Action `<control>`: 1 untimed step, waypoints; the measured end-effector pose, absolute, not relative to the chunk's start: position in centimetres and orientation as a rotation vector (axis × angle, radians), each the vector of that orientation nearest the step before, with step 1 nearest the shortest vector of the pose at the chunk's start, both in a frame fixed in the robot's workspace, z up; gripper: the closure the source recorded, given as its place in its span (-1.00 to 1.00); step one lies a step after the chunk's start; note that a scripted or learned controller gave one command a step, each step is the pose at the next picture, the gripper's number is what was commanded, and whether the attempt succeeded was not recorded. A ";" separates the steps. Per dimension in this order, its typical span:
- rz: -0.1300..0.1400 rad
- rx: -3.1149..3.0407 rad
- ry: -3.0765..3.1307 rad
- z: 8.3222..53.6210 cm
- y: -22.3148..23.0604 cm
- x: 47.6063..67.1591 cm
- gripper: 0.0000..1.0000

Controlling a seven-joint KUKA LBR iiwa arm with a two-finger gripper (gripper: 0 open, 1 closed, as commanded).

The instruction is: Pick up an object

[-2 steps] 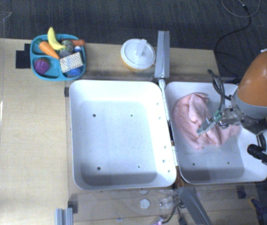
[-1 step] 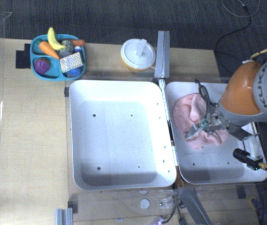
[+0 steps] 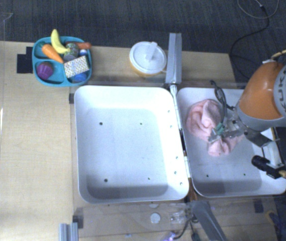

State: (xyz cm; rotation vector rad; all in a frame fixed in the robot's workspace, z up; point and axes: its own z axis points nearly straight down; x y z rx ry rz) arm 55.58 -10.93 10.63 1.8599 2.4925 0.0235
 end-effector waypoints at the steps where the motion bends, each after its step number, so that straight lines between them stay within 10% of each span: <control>1: 0.008 2.007 2.408 18.7 -6.1 61.2 1.00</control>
